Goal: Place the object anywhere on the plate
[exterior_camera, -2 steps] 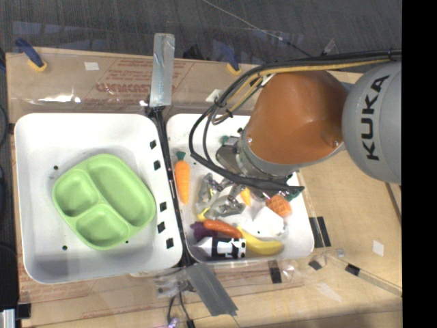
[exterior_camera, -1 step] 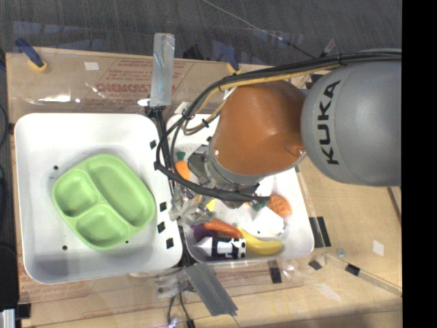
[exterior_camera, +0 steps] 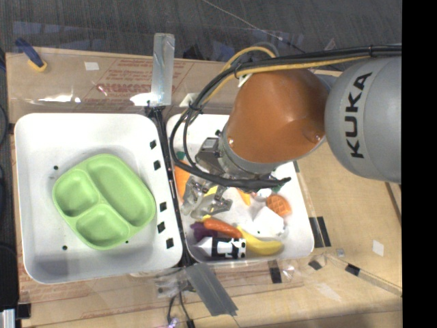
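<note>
Plate point(exterior_camera: 102, 200), green, three compartments, sits mid left bin point(exterior_camera: 34, 135). Right bin point(exterior_camera: 300, 234) holds toy food: banana point(exterior_camera: 263, 244), carrot point(exterior_camera: 222, 225), black-white block point(exterior_camera: 229, 248) by its near edge. Gripper point(exterior_camera: 198, 200) low over right bin's left side; grip state unclear.

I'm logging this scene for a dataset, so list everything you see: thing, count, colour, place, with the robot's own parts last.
Bins: two, white, side by side on the bench.
Plate: one, light green, three compartments, in the left bin.
Banana: one, yellow, near front of right bin.
Carrot: one, orange, right bin, just behind the banana.
Purple item: one, front left of right bin; kind unclear.
Black-and-white item: one, front edge of right bin.
Round orange item: one, right side of right bin.
White item: one, right bin, kind unclear.
Arm: one, grey with orange band, over right bin.
Gripper: one, metal, low among the items.
</note>
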Tool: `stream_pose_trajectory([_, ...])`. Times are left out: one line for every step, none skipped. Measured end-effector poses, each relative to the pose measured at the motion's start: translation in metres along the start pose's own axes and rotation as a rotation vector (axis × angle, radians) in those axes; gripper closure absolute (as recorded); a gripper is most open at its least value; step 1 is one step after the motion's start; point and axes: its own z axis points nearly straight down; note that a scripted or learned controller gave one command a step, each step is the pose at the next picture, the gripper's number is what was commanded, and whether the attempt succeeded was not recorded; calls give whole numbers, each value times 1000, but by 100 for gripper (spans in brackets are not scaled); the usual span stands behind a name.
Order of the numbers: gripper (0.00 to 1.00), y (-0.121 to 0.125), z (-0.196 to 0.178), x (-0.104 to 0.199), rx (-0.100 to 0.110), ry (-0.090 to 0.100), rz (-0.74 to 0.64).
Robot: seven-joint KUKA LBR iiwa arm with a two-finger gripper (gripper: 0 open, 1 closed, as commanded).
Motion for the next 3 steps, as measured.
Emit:
stream_pose_trajectory([100, 14, -11, 2, 1, -1, -18])
stream_pose_trajectory([100, 24, -39, -12, 1, -1, 186])
stream_pose_trajectory([100, -11, 55, 20, -6, 3, -126])
